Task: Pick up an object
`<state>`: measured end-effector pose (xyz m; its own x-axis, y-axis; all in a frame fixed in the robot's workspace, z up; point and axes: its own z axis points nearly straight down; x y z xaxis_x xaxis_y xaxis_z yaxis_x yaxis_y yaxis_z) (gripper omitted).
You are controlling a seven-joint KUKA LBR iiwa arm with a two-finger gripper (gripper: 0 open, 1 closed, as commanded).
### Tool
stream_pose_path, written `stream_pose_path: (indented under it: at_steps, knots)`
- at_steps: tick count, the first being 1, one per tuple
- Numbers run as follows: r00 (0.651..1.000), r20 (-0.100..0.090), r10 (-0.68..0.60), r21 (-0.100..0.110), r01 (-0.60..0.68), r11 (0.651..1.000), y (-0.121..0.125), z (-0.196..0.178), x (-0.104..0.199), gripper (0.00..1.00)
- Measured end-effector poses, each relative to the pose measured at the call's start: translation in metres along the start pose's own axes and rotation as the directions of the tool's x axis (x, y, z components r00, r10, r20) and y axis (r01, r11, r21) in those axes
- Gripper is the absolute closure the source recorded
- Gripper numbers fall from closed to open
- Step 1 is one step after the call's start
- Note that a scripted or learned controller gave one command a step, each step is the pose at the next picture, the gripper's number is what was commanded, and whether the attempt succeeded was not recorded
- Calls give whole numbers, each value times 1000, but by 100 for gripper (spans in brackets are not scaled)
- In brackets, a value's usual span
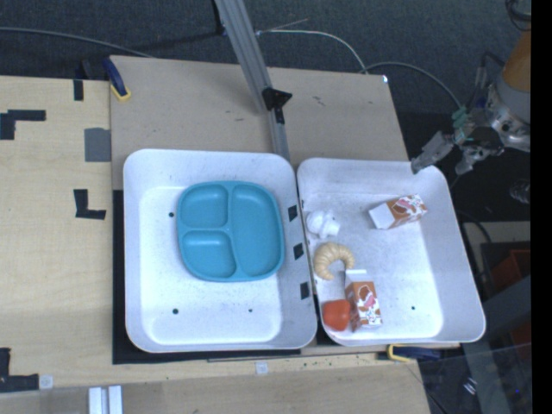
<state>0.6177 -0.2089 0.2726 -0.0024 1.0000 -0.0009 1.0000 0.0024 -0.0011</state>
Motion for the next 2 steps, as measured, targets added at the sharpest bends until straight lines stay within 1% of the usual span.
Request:
stream_pose_path:
  at_steps: [1, 2]
  knots:
    - [1000, 0, 0, 0, 0, 1000, 0, 0, 0, 0]
    - [1000, -1, 1, 6, -1, 1000, 4, 64, 0, 0]
